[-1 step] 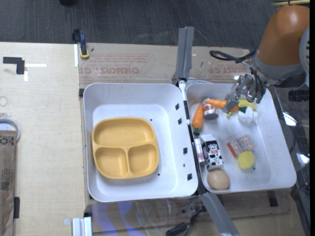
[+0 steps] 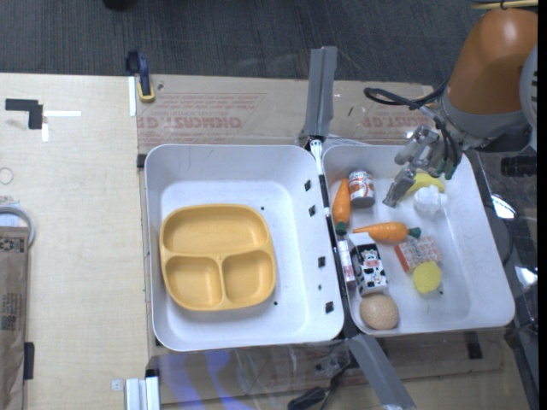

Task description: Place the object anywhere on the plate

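We see the grey arm with its orange band reaching in over the far right corner of the right-hand shallow white bin (image 2: 479,314), its tool (image 2: 408,182) hanging low just above the bin floor. Whether the tool is open or closed we cannot tell, and we see nothing held in it. A small yellow-and-white piece (image 2: 427,196) lies just beside the tool tip, so close that it reads to us as the likely target, though we are only judging.

The rest of the objects lie loose in that bin: a small tin can with a red label (image 2: 361,188) near the far left corner, an orange carrot-shaped toy (image 2: 386,231) in the middle, a black-and-white patterned carton (image 2: 369,267) along the left wall, a round tan bread roll (image 2: 379,312) at the near left corner, and a yellow lemon-like ball (image 2: 426,278) towards the near right.

The yellow three-compartment plastic plate (image 2: 219,256) sits flat in the middle of the left-hand shallow white bin (image 2: 171,169), well apart from the arm. In our view, the pick is not yet made.
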You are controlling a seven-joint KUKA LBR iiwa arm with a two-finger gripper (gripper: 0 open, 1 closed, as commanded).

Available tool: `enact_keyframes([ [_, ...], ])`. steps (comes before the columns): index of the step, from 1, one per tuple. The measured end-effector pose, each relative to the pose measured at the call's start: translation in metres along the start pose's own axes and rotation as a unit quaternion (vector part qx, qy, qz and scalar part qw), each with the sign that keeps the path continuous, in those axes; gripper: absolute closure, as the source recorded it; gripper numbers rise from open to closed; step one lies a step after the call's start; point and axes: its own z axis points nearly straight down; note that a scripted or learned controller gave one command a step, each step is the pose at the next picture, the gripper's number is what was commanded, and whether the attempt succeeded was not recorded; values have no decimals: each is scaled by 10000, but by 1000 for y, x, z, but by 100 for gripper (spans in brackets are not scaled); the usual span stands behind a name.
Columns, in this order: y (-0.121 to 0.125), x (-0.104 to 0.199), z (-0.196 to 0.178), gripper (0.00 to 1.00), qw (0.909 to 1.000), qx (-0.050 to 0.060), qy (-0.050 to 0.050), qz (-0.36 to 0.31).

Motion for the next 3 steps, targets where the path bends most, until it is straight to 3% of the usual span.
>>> enact_keyframes([
  [1,-4,92,5,0,9854,13,14,1703],
  [2,-57,90,-40,0,9846,9,1,1746],
  [3,16,149,-14,0,9493,22,20,3145],
])
